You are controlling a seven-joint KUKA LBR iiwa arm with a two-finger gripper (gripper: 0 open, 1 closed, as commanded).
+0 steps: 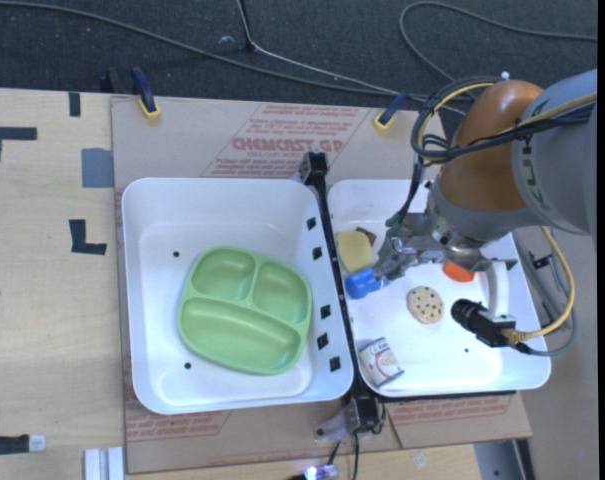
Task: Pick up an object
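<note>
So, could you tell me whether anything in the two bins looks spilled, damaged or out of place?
Nothing stands out. The green divided plastic plate lies flat in the left white bin; the yellow block, blue piece, round speckled cookie and small carton lie loose in the right bin.

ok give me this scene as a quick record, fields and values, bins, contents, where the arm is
left bin: green divided plate
right bin: yellow piece, blue object, speckled cookie, small carton, orange item partly under the arm
arm: over right bin
gripper: low, beside blue object and yellow piece
grasp: cannot tell
</note>
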